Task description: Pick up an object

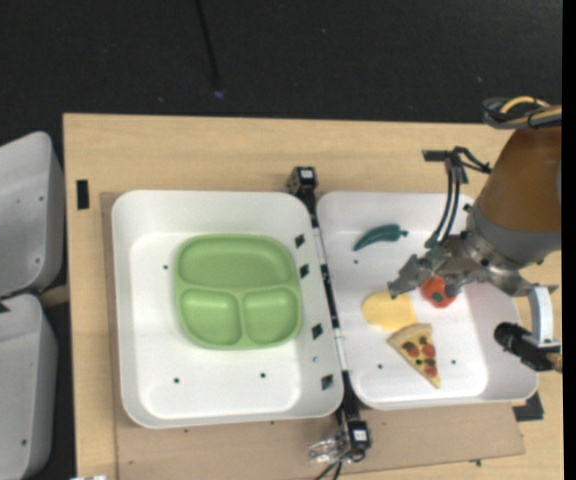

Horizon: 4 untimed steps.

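A small red object (435, 289) sits in the right bin (468, 388), directly at the hand (430, 278), which is low over it. Whether the hand is open or closed cannot be told, nor whether it grips the red object. Just left of the red object lies a yellow piece (388, 311), and below that a pizza slice toy (418, 352). A green chili pepper toy (379, 235) lies nearer the far wall of the same bin, apart from the others. The left bin (148, 388) holds a green divided plate (238, 289) near its centre. Both bins rest side by side on the wooden desk (218, 153). The arm (523, 193) reaches in from the right
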Available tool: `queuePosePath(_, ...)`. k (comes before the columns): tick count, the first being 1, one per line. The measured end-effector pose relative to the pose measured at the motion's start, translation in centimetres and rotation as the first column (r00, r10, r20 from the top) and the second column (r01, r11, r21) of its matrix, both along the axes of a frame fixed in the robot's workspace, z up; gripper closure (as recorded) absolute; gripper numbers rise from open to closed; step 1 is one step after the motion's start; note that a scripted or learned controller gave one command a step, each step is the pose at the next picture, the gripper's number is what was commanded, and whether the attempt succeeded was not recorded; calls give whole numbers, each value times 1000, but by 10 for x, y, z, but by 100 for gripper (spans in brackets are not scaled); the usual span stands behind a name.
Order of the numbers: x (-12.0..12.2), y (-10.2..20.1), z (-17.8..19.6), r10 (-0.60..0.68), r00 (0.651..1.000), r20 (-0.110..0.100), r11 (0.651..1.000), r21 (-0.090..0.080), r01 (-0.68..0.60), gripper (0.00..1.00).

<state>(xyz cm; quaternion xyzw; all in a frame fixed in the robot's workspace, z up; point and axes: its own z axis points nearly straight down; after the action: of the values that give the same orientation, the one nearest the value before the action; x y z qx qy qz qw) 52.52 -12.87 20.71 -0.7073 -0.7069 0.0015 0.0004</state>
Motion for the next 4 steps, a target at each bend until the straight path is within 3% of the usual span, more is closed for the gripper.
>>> queuePosePath(2,-9,-4,-99,0,1000,8,1000,-3,0,0)
queuePosePath(3,-8,-4,-87,-6,1000,11,1000,-1,6,100)
queuePosePath(4,-9,-4,-44,1,1000,8,1000,0,-1,100)
